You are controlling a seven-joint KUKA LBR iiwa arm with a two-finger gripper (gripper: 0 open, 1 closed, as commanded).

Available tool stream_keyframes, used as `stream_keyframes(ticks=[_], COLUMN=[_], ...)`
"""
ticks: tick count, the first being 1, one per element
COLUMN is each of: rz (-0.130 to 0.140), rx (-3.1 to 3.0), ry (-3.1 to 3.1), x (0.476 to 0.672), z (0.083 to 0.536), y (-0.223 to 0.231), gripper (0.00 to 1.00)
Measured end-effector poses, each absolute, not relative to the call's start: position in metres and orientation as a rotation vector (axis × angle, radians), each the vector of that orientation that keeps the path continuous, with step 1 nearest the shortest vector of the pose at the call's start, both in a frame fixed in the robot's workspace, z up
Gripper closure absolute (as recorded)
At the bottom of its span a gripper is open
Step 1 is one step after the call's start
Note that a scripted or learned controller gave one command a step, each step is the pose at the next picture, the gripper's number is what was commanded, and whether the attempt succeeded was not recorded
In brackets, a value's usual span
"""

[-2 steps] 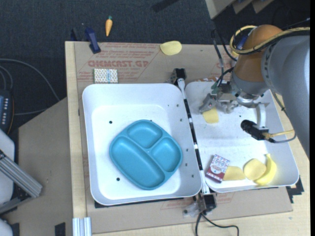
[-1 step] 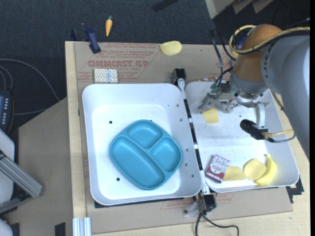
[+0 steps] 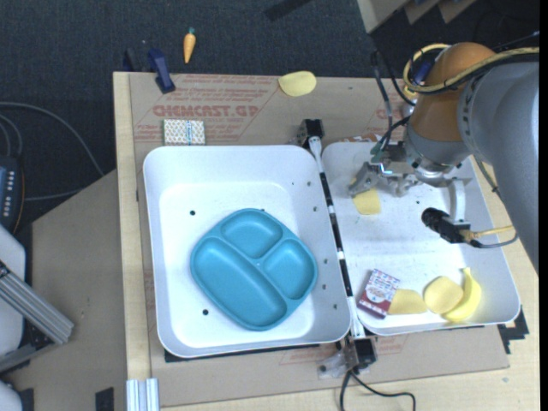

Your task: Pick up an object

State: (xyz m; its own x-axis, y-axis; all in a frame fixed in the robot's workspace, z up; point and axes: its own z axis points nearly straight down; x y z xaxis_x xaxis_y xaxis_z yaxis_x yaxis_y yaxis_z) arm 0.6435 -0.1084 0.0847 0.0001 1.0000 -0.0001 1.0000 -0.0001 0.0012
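My gripper (image 3: 379,184) hangs over the far left part of the right bin (image 3: 505,268), open, with nothing between its fingers. A small pale yellow chunk (image 3: 367,202) lies on the bin floor just in front of its left finger, close to it but not gripped. Along the near edge of the same bin lie a red and white packet (image 3: 378,293), a flat yellow wedge (image 3: 408,301), a round yellow piece (image 3: 443,293) and a banana (image 3: 467,299). In the left bin (image 3: 163,187) rests a blue divided plate (image 3: 253,268).
The two bins meet at a rim (image 3: 332,229) just left of the gripper. On the cardboard behind the bins lie a yellow oval object (image 3: 297,83), a patterned packet (image 3: 184,131) and a blue item (image 3: 159,70). A small carrot (image 3: 189,45) lies on the dark floor beyond.
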Motion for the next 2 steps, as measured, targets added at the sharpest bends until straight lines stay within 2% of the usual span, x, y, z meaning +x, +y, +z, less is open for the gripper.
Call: stream_keyframes(ticks=[2], rz=[0.002], rx=[2.218], ry=[2.221], x=[0.667], z=[0.085], y=[-0.098], gripper=[0.00])
